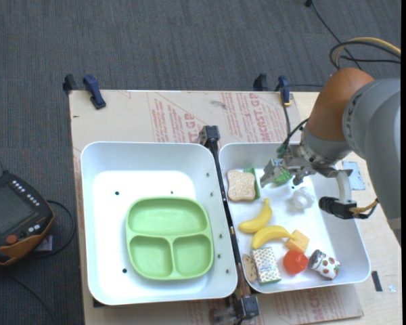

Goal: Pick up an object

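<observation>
at the upper end of the right bin [357,249] your gripper [282,172] hangs low over the white floor, with a small green object [280,176] sitting right at its tip. whether that green piece is between the fingers or merely beneath them, you cannot tell from this slant, and the finger state cannot be read either.

the relation that matters: the nearest clear candidates lie to the image-left and below the claw. the toast slice [241,185] lies just beside the claw on its left, flat, close against the bin's left wall. the two bananas [257,217] lie further down, near the bin's middle, their long axes running on a diagonal from lower left to upper right. a crumpled white item [299,198] lies just below and right of the claw, hard to make out against the floor.

the orange cube [298,240], red ball [295,262], carton [266,265] and strawberry-print piece [325,264] cluster at the near end, well apart from the claw.

the left bin [98,202] bears only the green divided tray [169,237], out of play in my judgement.

judgement: the green object is the likely target; confirm the grasp on lift.
</observation>
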### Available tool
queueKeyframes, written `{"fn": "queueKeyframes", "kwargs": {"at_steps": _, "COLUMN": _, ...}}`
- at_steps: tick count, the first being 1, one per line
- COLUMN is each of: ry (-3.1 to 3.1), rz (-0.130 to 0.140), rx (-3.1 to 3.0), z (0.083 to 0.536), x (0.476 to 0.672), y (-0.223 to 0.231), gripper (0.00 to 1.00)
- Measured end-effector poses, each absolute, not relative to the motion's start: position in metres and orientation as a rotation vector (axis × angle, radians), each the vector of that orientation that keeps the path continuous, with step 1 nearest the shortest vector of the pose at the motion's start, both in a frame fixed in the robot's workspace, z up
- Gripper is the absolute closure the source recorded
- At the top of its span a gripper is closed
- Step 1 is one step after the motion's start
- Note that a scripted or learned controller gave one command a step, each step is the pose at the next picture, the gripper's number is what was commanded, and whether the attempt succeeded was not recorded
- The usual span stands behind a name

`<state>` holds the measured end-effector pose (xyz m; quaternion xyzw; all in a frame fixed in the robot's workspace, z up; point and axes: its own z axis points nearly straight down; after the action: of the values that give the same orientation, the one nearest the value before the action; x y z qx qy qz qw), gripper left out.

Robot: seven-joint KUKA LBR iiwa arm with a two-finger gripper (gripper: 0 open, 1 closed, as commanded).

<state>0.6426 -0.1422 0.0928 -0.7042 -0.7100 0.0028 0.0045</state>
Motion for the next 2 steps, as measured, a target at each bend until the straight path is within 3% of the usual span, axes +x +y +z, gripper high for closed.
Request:
{"fn": "queueKeyframes", "kwargs": {"at_steps": 1, "ry": -2.224, "rz": 0.013, "rx": -2.201, "z": 0.1003, "x": 0.6420, "y": -0.1418, "gripper": 1.00}}
{"fn": "queueKeyframes", "kwargs": {"at_steps": 2, "ry": -2.225, "rz": 0.013, "rx": -2.200, "z": 0.1002, "x": 0.6420, "y": -0.1416, "gripper": 0.00}}
